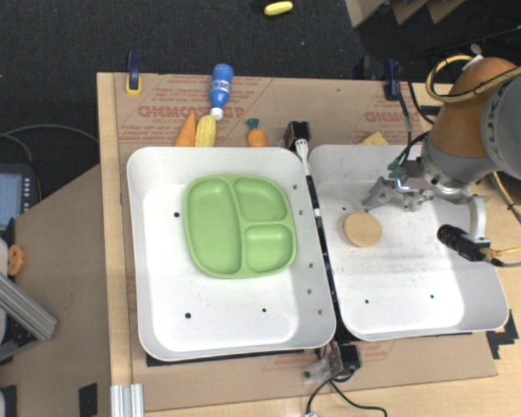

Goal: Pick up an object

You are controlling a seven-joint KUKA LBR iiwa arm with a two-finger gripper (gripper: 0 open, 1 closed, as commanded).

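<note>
Gripper sits low over the back half of the right bin, its two metal fingers splayed apart with nothing between them. Just ahead of it, toward the camera and a little to the left, a round tan disc lies flat on the bin floor, near the fingers but not within them.

Across the shared rim, the left bin holds a green divided plate, set toward the back. Behind both bins, on the cardboard-covered bench, lies a loose row of things: a blue-and-white bottle, a yellow corn cob touching an orange carrot, a smaller carrot and a small black object. Farther back, a yellow item rests on the dark floor.
</note>
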